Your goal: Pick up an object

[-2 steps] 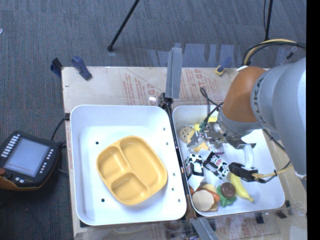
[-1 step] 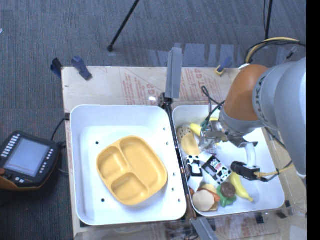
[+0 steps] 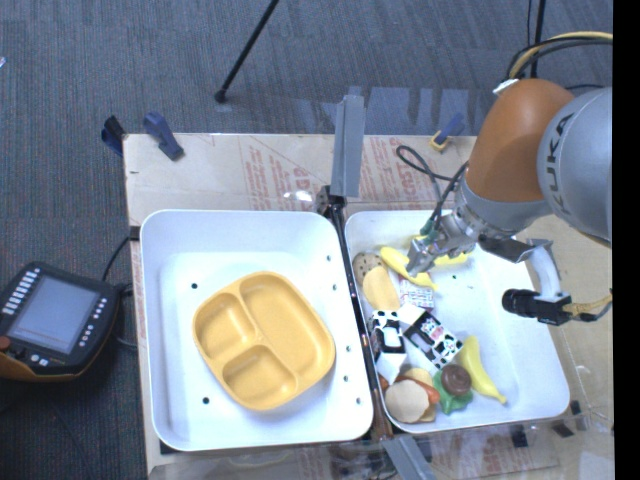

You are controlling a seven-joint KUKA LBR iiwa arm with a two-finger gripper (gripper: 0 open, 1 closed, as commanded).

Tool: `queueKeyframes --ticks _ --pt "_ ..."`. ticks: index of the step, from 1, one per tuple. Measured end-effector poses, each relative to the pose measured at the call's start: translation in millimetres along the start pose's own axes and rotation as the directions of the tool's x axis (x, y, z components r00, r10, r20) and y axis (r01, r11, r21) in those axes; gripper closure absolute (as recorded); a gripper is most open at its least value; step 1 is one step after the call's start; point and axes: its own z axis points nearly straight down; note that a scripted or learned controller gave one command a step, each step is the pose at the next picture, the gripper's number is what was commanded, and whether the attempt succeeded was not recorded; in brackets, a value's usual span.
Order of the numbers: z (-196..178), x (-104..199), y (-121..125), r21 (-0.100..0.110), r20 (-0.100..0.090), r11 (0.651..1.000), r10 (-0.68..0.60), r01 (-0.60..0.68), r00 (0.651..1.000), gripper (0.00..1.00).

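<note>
The right bin [image 3: 520,343] holds several toy items. Low over its far left part is my gripper [image 3: 421,256], right on top of a yellow banana-like piece [image 3: 396,262] that pokes out on both sides of it. Just below lie a pale oval bread-like piece [image 3: 380,288] and a small printed card [image 3: 416,295]. Toward the front are two black-and-white cow-patterned toys [image 3: 388,330] [image 3: 434,337], a second banana [image 3: 485,373], a burger [image 3: 408,399] and a brown round piece on green [image 3: 456,381].
A yellow divided plate [image 3: 262,339] lies in the left bin [image 3: 170,268]. An upright grey post [image 3: 347,153] stands behind the divider between the bins. A black part with a cable [image 3: 535,304] hangs from the arm over the right bin. A handheld pendant [image 3: 52,318] sits at far left.
</note>
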Motion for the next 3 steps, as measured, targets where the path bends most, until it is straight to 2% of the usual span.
queueKeyframes --ticks 1,2,3 --pt "2 0 -1 0.004 -0.001 1.000 0.000 0.000 1.000 0.00" --pt "93 -33 -49 0.011 -0.006 0.996 -0.084 0.084 0.996 0.00" --pt "84 -33 -46 0.009 -0.007 0.996 -0.083 0.083 0.997 1.00"
